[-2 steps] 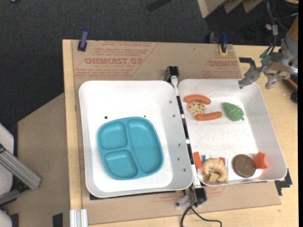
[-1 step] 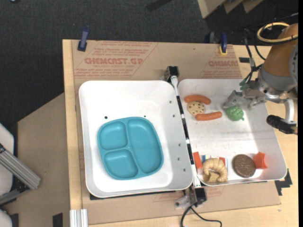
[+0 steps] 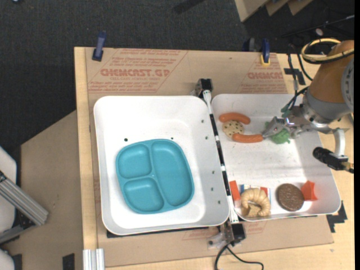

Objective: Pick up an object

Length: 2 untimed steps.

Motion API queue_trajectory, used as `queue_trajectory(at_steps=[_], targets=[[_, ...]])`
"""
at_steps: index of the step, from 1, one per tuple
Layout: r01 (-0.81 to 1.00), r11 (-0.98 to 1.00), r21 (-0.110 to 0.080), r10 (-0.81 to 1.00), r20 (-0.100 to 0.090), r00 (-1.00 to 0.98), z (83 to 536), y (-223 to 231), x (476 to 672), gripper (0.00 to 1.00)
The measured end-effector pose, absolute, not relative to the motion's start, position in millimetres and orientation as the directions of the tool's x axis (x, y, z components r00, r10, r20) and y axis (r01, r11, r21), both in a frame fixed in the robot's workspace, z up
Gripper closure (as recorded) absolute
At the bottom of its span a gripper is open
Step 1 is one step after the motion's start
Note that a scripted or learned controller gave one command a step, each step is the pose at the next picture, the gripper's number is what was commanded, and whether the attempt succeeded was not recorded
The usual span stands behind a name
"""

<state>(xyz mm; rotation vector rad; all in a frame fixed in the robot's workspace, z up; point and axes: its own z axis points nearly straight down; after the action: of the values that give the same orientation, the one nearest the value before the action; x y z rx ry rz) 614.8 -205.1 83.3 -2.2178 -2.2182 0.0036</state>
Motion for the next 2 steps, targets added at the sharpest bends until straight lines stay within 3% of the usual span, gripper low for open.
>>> queue_trajectory(at_steps=[1,2], targets=[[1.0,0.001,0.001,1.0,0.0,-0.001,96,-206,616.8,1.0],[1.0,0.005,-0.003,1.0,0.003,-0.005,84,-136,613.3,1.0]])
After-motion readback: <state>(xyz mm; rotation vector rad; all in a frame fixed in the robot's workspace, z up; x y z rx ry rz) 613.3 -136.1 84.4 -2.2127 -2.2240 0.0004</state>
